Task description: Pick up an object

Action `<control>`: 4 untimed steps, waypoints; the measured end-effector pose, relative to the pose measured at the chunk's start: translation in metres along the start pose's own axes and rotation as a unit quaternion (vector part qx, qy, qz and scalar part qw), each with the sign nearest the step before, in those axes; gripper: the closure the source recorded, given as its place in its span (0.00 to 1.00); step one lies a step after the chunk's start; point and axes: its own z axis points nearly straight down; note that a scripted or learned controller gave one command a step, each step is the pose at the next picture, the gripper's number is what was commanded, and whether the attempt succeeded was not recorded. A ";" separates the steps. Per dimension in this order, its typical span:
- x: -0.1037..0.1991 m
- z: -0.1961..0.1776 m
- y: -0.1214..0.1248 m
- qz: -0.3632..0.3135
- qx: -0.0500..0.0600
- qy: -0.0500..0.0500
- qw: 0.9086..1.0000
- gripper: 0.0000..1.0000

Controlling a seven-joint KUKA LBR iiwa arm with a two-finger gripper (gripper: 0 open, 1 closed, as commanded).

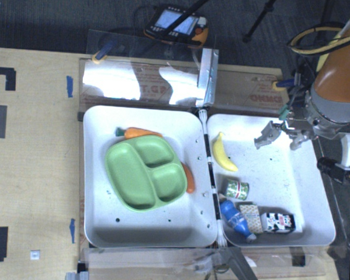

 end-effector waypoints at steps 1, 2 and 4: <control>0.058 0.061 -0.007 -0.020 0.000 0.000 1.000 0.00; 0.012 0.143 -0.016 -0.050 0.000 0.000 0.999 0.00; -0.055 0.115 -0.024 -0.012 0.000 0.000 1.000 0.00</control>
